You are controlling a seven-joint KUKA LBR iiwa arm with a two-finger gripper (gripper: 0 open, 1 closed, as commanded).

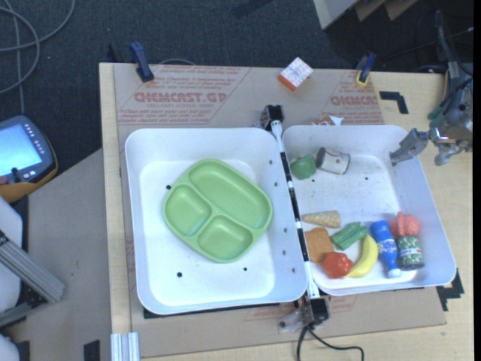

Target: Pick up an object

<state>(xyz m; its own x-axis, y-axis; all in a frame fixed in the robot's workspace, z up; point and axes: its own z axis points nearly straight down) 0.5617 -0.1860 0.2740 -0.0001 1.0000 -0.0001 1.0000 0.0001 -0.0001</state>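
Claw (418, 143) hangs over right bin's (432, 201) far corner, fingers spread, holding nothing; banana (366, 256) lies below

You're looking at a brown cardboard sheet (225, 96) lying over the bench, red "CHEMCAST" lettering showing along its far edge. A blue clamp (140, 60) is gripping that edge on the left; a second clamp (365, 68), blue with yellow, is gripping it on the right. A small orange-and-white box (295, 74) is sitting between them on the cardboard. Two white bins, left bin (150, 277) and right bin (428, 194), are resting side by side, touching. A black clip (272, 115) is sitting at their far junction. Off the bench to the left, a handheld screen (22, 153) is glowing blue, and grey cables (30, 21) are trailing over dark carpet (188, 13).
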